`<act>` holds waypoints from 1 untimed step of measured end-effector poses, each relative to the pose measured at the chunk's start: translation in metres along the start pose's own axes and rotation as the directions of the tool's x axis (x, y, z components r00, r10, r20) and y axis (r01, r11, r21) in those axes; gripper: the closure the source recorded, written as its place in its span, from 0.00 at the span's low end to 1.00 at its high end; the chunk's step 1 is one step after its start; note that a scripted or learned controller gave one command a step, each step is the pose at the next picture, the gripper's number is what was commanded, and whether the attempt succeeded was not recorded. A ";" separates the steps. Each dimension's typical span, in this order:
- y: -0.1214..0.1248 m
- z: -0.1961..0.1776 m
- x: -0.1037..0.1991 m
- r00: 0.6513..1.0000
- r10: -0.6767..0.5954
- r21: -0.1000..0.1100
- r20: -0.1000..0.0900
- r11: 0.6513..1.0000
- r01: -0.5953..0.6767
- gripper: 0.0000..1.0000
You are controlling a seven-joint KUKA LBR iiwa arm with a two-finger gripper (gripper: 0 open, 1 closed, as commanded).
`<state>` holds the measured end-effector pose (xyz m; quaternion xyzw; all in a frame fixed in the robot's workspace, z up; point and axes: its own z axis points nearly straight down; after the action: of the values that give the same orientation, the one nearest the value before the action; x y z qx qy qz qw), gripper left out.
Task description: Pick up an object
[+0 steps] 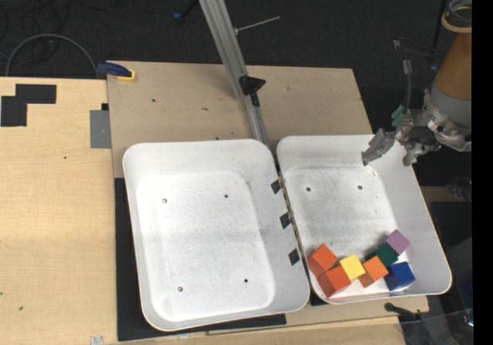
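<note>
Now the gripper (394, 149) hangs over the far right rim of the right bin (431, 222), its fingers apart and holding nothing; the coloured blocks (362, 265) lie in the near corner.

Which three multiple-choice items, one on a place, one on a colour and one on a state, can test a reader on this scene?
1. Where do the blocks lie?
A. left bin
B. right bin, near corner
C. on the bench

2. What colour is the block between the orange ones?
A. yellow
B. white
C. pink

3. Where is the claw?
A. touching the blocks
B. over the left bin
C. at the right bin's far edge

Answers: 1 B, they cluster in the right bin; 2 A, the yellow block lies there; 3 C, apart from the blocks.
</note>
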<state>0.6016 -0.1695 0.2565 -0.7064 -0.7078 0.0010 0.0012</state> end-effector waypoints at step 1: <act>0.024 0.111 0.022 1.000 0.000 0.000 0.000 1.000 0.000 0.00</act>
<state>0.6253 -0.1478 0.1450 -0.7064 -0.7078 0.0009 0.0012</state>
